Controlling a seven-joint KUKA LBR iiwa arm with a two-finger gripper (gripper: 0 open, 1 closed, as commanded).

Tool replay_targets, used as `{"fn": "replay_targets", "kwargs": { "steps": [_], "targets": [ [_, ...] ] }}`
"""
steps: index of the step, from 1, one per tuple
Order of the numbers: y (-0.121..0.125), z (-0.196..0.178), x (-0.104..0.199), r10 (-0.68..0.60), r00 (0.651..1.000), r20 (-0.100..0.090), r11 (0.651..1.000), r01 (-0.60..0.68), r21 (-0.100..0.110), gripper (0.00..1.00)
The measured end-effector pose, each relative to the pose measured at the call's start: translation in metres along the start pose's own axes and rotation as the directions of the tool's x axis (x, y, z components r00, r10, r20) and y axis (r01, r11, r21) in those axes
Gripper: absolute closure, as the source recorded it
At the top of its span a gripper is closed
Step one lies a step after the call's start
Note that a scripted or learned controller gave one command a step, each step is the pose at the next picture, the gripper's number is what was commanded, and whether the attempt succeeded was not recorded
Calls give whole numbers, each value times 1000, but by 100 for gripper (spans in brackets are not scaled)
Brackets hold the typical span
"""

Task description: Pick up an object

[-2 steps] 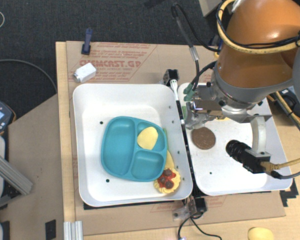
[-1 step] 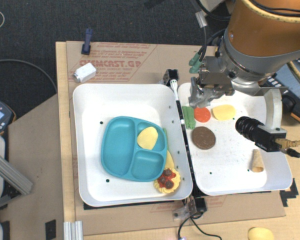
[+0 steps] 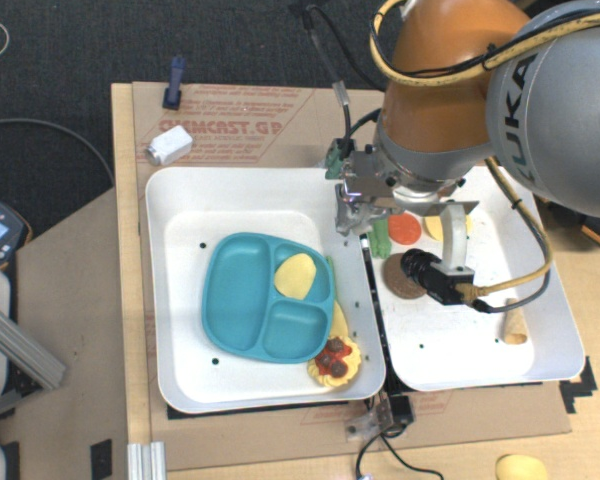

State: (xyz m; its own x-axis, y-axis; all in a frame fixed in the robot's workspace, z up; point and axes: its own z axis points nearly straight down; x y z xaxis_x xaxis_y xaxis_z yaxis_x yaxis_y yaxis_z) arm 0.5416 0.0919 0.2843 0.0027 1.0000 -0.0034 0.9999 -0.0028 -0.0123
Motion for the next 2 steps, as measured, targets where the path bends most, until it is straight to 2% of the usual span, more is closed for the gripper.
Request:
{"fn": "replay_targets", "kwargs": {
  "steps": [1,2],
  "targets": [
    [-53,11,-3,-1,1000,-3,1000,1,-4,100],
    [-50,0,-2,-1,1000,-4,1000,1,-13,100]
  ]
}}
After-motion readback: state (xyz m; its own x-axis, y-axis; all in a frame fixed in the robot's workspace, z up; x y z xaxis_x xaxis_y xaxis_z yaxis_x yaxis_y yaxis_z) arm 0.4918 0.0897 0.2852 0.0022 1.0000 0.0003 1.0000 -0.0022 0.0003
